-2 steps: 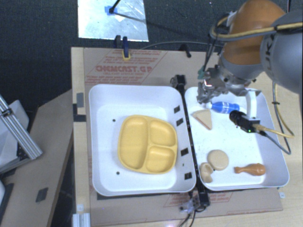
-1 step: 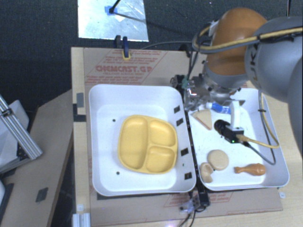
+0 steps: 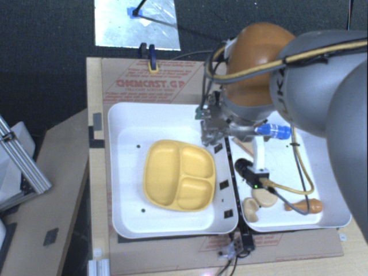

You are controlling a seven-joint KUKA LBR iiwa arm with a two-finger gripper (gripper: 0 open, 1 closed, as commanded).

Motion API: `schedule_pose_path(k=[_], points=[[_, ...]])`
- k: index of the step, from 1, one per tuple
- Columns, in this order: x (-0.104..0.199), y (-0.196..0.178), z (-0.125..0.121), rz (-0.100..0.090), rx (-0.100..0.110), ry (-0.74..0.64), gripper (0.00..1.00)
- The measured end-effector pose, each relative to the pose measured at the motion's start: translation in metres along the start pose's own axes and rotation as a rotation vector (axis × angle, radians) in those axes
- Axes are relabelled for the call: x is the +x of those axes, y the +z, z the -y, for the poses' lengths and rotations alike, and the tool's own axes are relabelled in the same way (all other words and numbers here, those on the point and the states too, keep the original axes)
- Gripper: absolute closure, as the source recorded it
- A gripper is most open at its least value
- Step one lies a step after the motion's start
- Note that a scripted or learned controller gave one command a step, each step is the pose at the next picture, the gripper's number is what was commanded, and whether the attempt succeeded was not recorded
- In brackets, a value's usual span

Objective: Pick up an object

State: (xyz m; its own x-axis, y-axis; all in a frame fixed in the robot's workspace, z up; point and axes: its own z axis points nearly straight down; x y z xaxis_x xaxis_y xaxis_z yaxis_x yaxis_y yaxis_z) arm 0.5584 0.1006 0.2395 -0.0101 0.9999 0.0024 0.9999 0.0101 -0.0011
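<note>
Hovering at frame centre over the divider between the two white bins: the end effector (image 3: 211,135), grip state impossible to tell. Lying in the left bin (image 3: 123,217), centre-left of frame: a yellow divided plate (image 3: 179,175). Resting at lower right in the right bin (image 3: 330,211): beige wooden pieces (image 3: 259,201) and an orange-brown piece (image 3: 314,206).

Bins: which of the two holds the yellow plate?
The left bin. The yellow divided plate lies in it; the right bin holds small tan pieces instead.
</note>
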Motion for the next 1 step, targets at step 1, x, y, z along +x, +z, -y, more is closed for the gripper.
schedule_pose_path(k=[1], points=[[-0.0037, -0.0007, -0.001, 0.002, -0.002, 0.007, 0.0]])
